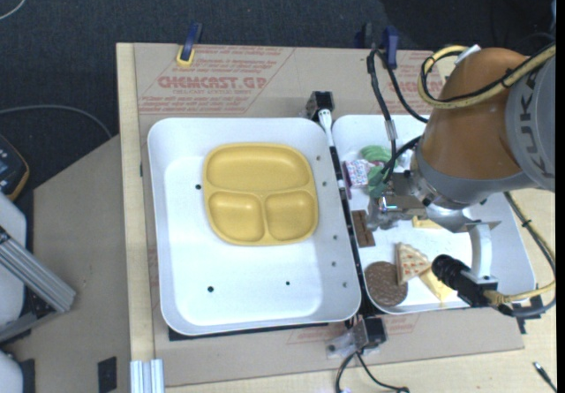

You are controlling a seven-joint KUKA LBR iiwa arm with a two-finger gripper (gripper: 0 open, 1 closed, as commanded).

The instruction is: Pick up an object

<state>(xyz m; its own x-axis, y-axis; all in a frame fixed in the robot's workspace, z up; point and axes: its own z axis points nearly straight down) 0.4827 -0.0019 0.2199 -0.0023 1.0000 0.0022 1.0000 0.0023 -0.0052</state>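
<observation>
The right white bin (521, 252) holds several small items. A green piece (375, 154) and a pink-and-white packet (357, 173) lie near its far left corner. Along the left wall lies a brown bar (363, 228), with a round brown disc (385, 283) at the near left corner. Beside the disc sits a tan triangular slice (410, 261), and a yellow piece (439, 287) lies just right of it. My gripper (387, 206) hangs low over the bin's left half, between the packet and the brown bar, under the grey and orange wrist.
The left white bin (177, 232) carries a yellow three-compartment plate (260, 191) in its far half. Both bins sit on a cardboard sheet (221, 73) with clamps along the far edge. Cables loop above the right bin's far wall.
</observation>
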